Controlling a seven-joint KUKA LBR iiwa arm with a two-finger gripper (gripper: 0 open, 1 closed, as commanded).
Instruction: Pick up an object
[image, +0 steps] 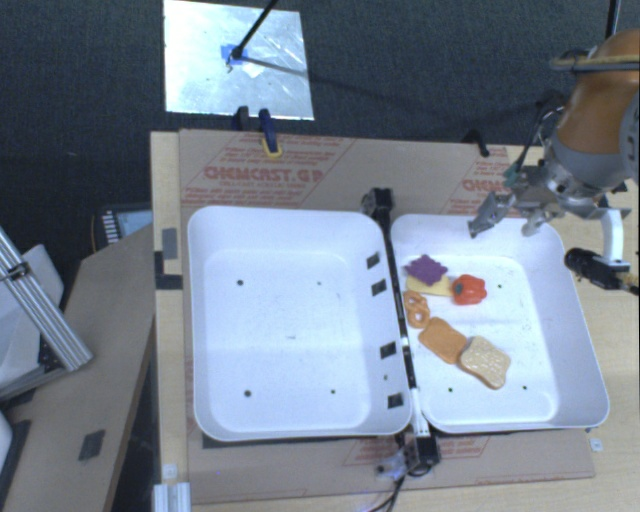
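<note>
My gripper (508, 222) hangs over the far edge of the right bin (560, 330), fingers spread open with nothing between them. In that bin's left half lie a purple piece (427, 269), a red tomato-like piece (469, 289), a yellow wedge (427, 287), an orange pretzel shape (416, 309), an orange-brown slab (443, 340) and a tan toast slice (485, 361). The gripper stands well above and behind all of them, nearest the red piece.
The left bin (290, 320) sits beside the right one, joined by a black clip strip (392, 300). Both rest on a cardboard sheet (330, 165). A shiny metal plate (238, 58) lies beyond the bench. An aluminium frame (35, 310) stands at the left.
</note>
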